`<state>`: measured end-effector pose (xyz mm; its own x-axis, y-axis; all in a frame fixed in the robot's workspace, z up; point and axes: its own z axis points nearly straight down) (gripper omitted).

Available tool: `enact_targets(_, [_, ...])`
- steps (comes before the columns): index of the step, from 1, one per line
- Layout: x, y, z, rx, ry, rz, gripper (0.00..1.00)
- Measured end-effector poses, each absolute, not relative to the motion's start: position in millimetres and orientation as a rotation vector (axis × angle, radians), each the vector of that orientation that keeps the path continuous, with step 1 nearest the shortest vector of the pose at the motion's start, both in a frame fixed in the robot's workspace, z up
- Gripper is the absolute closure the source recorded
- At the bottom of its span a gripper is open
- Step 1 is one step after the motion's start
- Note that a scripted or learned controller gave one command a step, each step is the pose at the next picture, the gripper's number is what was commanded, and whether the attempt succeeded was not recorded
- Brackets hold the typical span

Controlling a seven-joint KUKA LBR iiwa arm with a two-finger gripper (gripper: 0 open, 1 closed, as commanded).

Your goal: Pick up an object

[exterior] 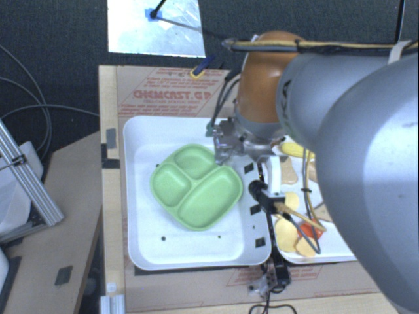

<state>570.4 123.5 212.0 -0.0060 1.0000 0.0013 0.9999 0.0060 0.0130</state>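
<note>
Looking down at a slant, two shallow white bins are seen side by side on the table [78, 175], and the left bin [141, 175] is taken up mostly by a green divided plate [196, 187] with three compartments, lying flat near the middle. The arm [347, 129], grey with an orange band, is reached in from the right and covers most of the right bin [327, 252]. The gripper [224, 150] is parked right at the plate's upper right rim, just about touching it, but whether the jaws are apart or together can't be made out from here, too small and murky. In the right bin a few yellowish pieces [291, 235] and something red-orange [310, 227] are glimpsed, partly hidden under the arm
</note>
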Motion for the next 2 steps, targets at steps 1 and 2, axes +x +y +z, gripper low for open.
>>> enact_targets(1, [519.3,114,170,2.224,2.224,-0.006,1.0])
enact_targets(2, [566.7,42,186,2.222,2.213,0.004,1.0])
